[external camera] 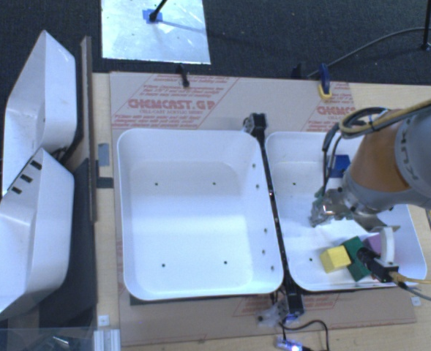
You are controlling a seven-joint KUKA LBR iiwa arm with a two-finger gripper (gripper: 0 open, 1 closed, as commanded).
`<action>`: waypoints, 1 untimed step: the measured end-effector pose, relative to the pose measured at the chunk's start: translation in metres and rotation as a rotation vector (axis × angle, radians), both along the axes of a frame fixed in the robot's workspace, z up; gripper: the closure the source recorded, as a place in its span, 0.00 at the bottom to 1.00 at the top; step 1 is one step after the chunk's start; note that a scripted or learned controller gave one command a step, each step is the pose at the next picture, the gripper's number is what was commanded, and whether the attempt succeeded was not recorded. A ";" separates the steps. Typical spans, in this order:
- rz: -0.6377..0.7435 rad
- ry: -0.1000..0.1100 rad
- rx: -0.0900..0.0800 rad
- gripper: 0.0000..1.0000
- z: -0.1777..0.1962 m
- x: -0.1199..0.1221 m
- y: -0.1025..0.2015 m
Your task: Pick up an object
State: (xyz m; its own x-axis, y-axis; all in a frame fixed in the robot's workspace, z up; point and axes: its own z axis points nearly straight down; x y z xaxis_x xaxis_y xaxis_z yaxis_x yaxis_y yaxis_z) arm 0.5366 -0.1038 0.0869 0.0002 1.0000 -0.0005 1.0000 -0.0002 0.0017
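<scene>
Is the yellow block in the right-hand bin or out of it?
In. The yellow block lies on the floor of the right white bin, near its front rim, touching a green block.

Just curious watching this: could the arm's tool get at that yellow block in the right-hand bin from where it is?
Probably yes. The yellow block lies uncovered in the right bin, just below the tool; a green block touches one side only.

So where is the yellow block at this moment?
The yellow block lies in the right-hand bin near its front edge, touching a green block on its right.
</scene>
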 end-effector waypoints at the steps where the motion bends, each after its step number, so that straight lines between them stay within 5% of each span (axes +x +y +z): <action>1: 0.001 0.000 0.000 1.00 0.010 0.000 0.000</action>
